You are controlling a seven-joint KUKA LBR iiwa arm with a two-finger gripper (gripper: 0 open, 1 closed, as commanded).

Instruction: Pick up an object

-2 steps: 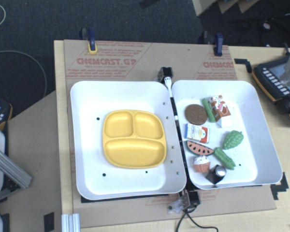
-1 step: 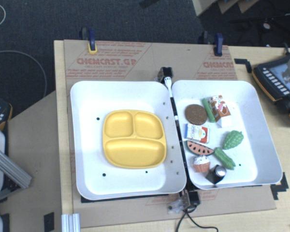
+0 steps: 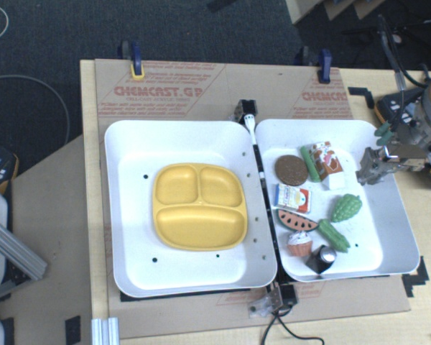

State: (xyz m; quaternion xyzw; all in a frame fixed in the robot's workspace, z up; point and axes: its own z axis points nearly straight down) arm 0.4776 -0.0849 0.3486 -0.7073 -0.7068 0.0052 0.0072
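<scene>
Toy food is what I'm after, and it all sits in the right bin [image 3: 399,225], just left of and below my gripper [image 3: 372,169], which hangs over that bin's right side; whether it is spread or closed I can't tell. Nearest is a white block [image 3: 337,180] beside a red carton [image 3: 326,158], then a green bumpy piece [image 3: 347,207], a brown cookie [image 3: 292,169] and a watermelon slice [image 3: 297,221]. Farther left, the other bin [image 3: 122,192] holds a yellow divided plate [image 3: 199,207], probably meant as the drop-off spot.

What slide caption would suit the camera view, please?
Hand at the right bin of toy food; yellow divided plate in the left bin.
</scene>
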